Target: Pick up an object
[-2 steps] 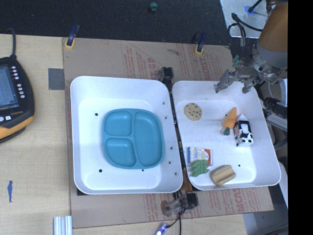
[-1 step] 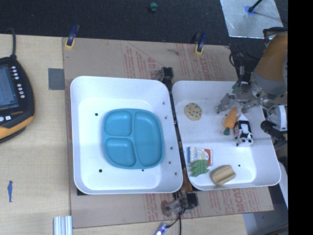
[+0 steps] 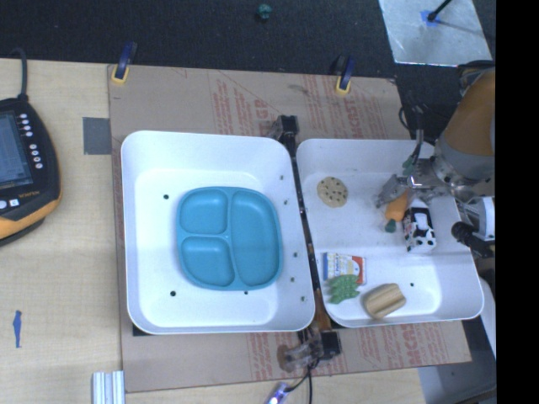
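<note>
Over on the right side of the counter (image 3: 67, 251), the right bin (image 3: 446, 297) has all the small stuff: a cookie (image 3: 333, 191) near its top left, a little snack packet (image 3: 344, 266) with a green toy (image 3: 342, 289) just below it, and a tan bread roll (image 3: 383, 300) near the bottom edge. The gripper (image 3: 402, 194) sits low over the upper right part of that bin, right beside an orange carrot-looking piece (image 3: 396, 208), with a black-and-white cow toy (image 3: 418, 230) just below. Can't tell if the jaws are apart or together, or if they've got anything, too cluttered there. The left bin (image 3: 143, 301) has a blue divided plate (image 3: 229, 237) sitting in the middle. A handheld control pad (image 3: 24, 168) lies at the far left.
</note>
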Robot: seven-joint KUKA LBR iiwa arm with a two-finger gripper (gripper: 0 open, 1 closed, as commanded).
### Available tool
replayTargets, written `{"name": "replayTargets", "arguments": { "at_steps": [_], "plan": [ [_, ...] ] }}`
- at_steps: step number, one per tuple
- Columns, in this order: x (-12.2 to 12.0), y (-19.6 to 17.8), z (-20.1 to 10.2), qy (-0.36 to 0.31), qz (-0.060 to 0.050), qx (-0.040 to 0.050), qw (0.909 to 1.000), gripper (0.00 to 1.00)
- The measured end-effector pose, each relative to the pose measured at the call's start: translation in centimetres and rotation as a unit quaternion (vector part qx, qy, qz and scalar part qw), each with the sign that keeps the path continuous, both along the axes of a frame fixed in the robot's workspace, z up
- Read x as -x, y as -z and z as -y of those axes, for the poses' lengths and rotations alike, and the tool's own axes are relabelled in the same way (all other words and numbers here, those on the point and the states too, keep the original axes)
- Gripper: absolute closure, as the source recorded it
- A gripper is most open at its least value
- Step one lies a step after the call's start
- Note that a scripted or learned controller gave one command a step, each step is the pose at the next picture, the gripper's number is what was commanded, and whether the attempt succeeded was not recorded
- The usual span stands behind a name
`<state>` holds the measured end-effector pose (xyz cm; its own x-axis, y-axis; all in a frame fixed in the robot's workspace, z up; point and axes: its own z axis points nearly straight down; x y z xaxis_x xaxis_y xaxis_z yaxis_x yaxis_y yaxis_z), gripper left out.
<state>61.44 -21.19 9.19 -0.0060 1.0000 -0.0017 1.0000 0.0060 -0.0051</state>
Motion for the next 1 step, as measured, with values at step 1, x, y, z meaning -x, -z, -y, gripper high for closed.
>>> {"name": "replayTargets", "arguments": {
  "at_steps": [1],
  "plan": [
    [-0.03,-1.07,0.04,-0.001,0.0,0.0,1.0,1.0]
  ]
}}
